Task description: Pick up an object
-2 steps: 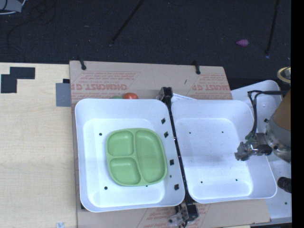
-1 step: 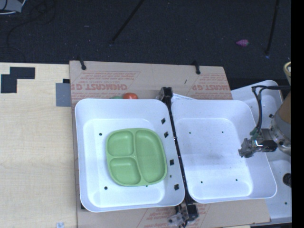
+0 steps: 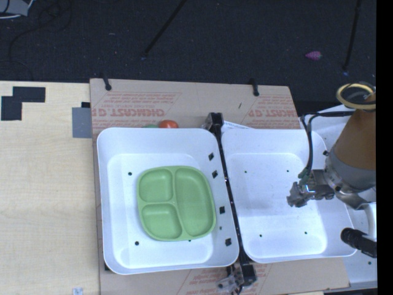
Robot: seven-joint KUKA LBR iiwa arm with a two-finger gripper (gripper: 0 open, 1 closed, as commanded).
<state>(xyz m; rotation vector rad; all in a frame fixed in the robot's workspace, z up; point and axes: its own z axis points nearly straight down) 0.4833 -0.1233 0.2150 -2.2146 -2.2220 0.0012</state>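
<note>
Approach step judged under way: the gripper (image 3: 299,195) hangs over the right bin (image 3: 270,251) near its right wall, finger spread impossible to tell, nothing seen held, while the green divided plate (image 3: 176,203) lies in the left bin (image 3: 116,238), well apart, so the next move calls for crossing leftward.

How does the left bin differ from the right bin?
The left bin holds a green divided plate; the right bin shows bare white floor. The gripper is over the right bin's right side, away from the left bin. Both are shallow and white.
</note>
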